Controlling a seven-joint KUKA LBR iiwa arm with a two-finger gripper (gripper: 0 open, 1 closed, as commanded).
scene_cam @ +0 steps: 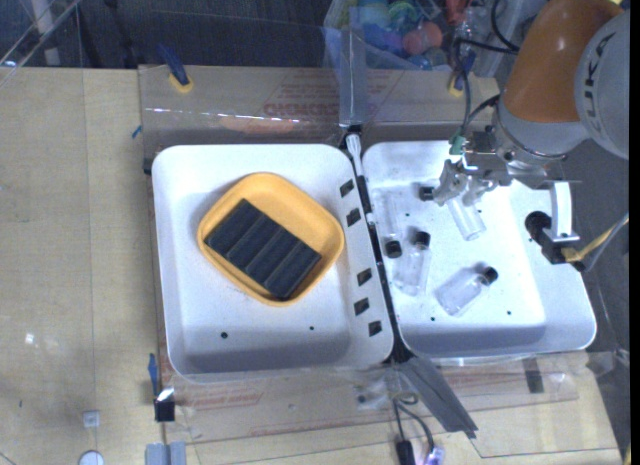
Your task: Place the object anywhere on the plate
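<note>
A yellow plate (232,203) lies in the left bin (190,338) with a black ridged slab (265,245) on it. The right bin (555,328) holds several small clear bottles with black caps. One bottle (410,265) lies near the divider and another (462,291) sits toward the front. My gripper (456,185) hangs over the back of the right bin. A third clear bottle (466,219) sits just below and in front of it; I cannot tell whether it is held.
A clear box of colourful items (415,3) stands behind the bins. The divider (362,253) between the bins carries several black tabs. The bare wooden bench (70,253) extends to the left.
</note>
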